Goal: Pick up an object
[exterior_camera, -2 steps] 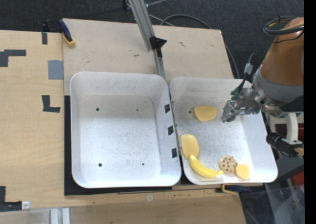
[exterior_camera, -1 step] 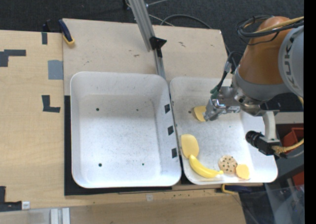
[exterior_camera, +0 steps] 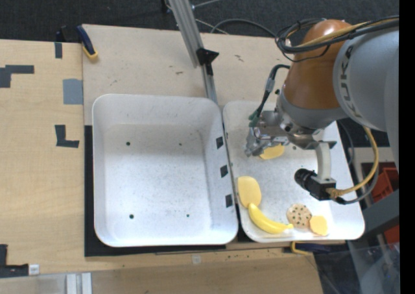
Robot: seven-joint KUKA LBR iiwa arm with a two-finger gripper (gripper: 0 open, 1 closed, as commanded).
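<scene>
I'm reaching in over the bench (exterior_camera: 149,52), working above the right bin (exterior_camera: 347,221); the left bin (exterior_camera: 155,169) is sitting beside it with nothing I'm after.

My claw (exterior_camera: 258,147) is hanging low over the upper part of the right bin, right at a small yellow piece (exterior_camera: 272,152) that is peeking out just beside and under it. I'm judging that piece as light, smooth plastic play food, rigid but slippery, so I'm wanting to pinch it across its narrow width, near the middle. Whether my claw is spread or closed, I cannot tell; it is too blurred and dark from here, and nothing is showing as held.

Lower in the same bin, well apart from me, are lying a banana (exterior_camera: 266,220), a yellow rounded piece (exterior_camera: 249,189) touching its top end, a speckled cookie (exterior_camera: 298,215) and a small orange piece (exterior_camera: 318,224).
</scene>
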